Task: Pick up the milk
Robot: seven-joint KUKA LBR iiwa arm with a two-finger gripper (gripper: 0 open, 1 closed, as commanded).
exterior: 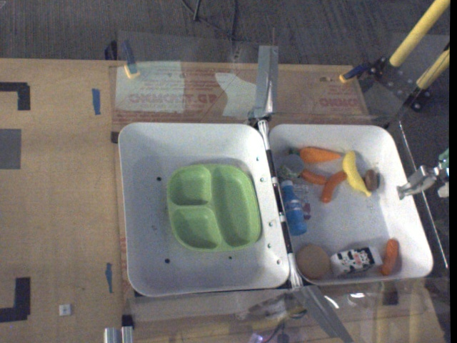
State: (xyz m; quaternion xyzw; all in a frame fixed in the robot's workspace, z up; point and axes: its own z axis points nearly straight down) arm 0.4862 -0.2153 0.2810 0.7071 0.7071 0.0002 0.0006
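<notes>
At the right bin's three o'clock rim, the gripper pokes in from the right; how far apart it stands cannot be told, and nothing visibly sits in it. The milk carton lies at the bin's six o'clock, between a round brown cookie and an orange sausage. A banana lies near twelve o'clock. The left bin holds a green divided plate.
</notes>
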